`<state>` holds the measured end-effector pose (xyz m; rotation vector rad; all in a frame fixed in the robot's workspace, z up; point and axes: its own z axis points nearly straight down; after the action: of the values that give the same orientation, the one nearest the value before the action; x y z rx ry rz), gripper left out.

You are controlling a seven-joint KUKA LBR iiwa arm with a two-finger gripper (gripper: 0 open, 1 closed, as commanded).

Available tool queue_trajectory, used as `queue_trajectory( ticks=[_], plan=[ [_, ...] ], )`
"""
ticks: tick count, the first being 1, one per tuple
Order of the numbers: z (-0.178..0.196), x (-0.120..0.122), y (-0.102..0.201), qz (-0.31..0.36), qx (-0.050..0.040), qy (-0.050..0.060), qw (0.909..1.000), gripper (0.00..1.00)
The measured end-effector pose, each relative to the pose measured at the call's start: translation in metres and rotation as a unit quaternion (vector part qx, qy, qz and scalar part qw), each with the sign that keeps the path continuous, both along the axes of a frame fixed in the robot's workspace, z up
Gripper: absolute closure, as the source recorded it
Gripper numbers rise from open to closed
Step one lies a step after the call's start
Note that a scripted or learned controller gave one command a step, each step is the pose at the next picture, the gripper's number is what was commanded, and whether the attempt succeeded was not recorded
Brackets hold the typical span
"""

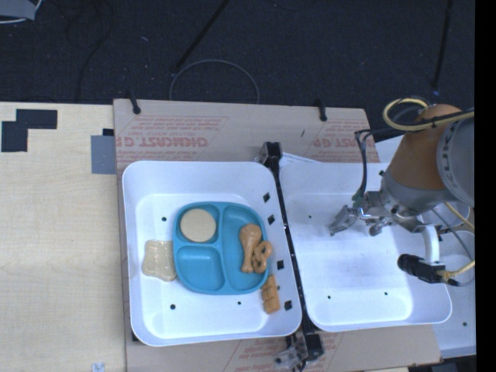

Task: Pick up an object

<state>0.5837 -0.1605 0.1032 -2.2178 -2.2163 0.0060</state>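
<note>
Bench bins: gripper (339,225) sits over right bin (372,301), jaw state unclear, well off the blue tray (208,273) holding the food, so no pick yet.

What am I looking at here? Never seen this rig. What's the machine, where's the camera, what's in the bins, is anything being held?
One fixed camera looks down at a slant on a bench. The grey arm with an orange band reaches in from the right; its metal claw hangs over the right white bin, with nothing visibly between its fingers. The left white bin holds a blue divided plastic tray carrying a round tan disc and a tan pretzel-like piece. A pale flat piece lies left of the tray, a small brown piece at its lower right.
</note>
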Motion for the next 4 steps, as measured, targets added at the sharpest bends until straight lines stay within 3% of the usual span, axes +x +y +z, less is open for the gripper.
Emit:
queue_trajectory(
  ticks=[1, 2, 4],
  plan=[
    [-0.016, 0.0, 0.001, 0.0, -0.0003, -0.001, 1.0, 0.0],
    [-0.005, 0.0, 0.0, -0.002, -0.0002, -0.001, 1.0, 1.0],
    [0.093, 0.006, 0.0, 0.0, -0.0014, -0.005, 1.0, 1.0]
  ],
)
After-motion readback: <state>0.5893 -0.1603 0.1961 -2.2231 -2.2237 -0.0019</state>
